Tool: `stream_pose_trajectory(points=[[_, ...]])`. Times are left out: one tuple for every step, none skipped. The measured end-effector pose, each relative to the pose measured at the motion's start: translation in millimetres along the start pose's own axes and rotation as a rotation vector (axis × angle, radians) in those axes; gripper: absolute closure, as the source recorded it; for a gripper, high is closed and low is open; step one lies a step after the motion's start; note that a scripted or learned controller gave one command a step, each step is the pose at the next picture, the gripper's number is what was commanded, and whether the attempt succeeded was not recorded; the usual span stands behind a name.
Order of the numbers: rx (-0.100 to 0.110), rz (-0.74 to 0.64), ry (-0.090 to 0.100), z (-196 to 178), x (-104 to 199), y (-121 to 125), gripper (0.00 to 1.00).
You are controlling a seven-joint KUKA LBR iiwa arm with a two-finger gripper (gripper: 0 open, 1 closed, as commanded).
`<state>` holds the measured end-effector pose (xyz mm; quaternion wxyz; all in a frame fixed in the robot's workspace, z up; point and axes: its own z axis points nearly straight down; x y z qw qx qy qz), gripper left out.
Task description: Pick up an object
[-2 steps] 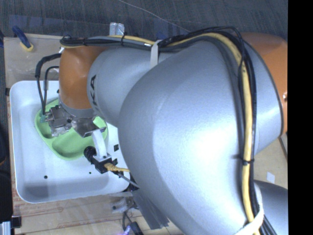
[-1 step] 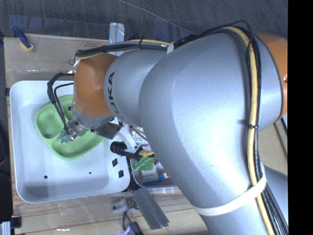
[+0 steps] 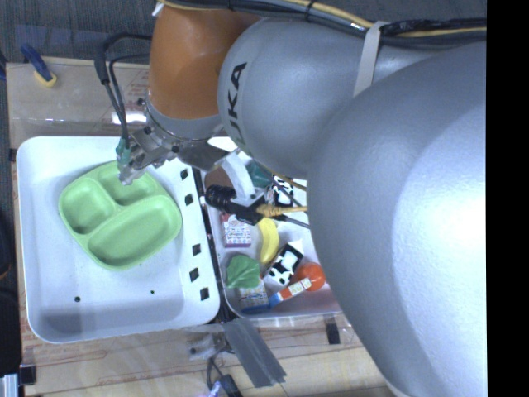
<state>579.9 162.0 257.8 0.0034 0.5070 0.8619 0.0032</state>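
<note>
Two white bins sit side by side on the table (image 3: 74, 366) in the camera view. The left bin (image 3: 50, 304) carries a green divided plate (image 3: 121, 219); the right bin (image 3: 318, 304), largely covered by the grey arm (image 3: 331, 98), shows a banana (image 3: 268, 240), a green leaf-shaped piece (image 3: 242, 271), a small pink-printed box (image 3: 237, 233) and an orange bottle (image 3: 304, 280). The tool (image 3: 129, 169) is down at the plate's upper rim, touching or just over it; whether it is spread or pressed together I cannot tell. My reading is that the reach-and-grasp step is in hand, with the plate as target. Next, a firm pinch on the rim is needed, then a straight lift; a thin, smooth rim could slip
</note>
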Motion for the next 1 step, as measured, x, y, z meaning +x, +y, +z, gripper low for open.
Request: stream_pose_trajectory(points=[[0.010, 0.228, 0.001, 20.9, 27.4, 38.9, 1.00]])
